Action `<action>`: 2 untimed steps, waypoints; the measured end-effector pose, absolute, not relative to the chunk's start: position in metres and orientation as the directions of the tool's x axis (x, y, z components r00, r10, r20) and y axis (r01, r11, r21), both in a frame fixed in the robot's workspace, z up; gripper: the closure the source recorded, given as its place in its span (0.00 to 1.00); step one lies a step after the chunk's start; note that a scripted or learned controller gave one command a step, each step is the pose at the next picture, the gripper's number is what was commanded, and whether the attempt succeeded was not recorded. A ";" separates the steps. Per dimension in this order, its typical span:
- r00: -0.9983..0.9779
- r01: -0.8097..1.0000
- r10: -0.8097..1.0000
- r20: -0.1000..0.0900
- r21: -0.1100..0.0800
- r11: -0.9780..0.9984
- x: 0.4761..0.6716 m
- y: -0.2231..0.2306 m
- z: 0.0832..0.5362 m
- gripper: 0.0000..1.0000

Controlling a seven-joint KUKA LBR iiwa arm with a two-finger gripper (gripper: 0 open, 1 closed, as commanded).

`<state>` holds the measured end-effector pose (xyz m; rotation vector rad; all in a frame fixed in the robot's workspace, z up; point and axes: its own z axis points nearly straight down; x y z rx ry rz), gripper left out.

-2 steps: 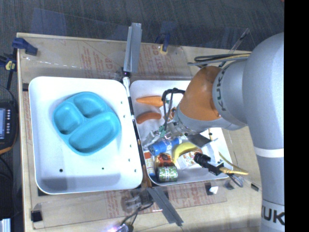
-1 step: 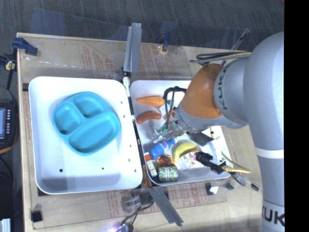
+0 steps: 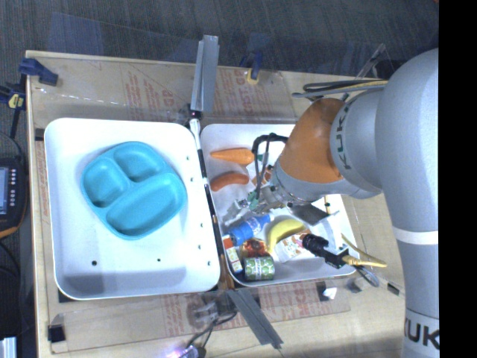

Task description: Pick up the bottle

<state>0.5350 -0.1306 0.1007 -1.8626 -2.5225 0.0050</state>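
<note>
Two white bins sit side by side on the table [image 3: 112, 88]; blue divided plate [image 3: 134, 189] in the left bin [image 3: 59, 267]. Bottle [image 3: 250, 228] lies low in the cluttered right bin [image 3: 223, 134], beside banana [image 3: 283, 231] and can [image 3: 259, 268]. Tool [image 3: 257, 200] hangs just above the bottle, grip state cannot be told; pickup judged not yet done.

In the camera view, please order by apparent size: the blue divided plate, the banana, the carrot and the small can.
1. blue divided plate, by far the largest.
2. banana and carrot: they look about alike, so I do not rank them.
3. small can, smallest.
</note>
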 end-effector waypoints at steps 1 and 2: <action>-0.369 0.929 0.929 -0.028 0.014 0.369 0.488 -0.116 0.098 0.00; -0.380 0.925 0.925 -0.019 0.012 0.380 0.489 -0.111 0.107 1.00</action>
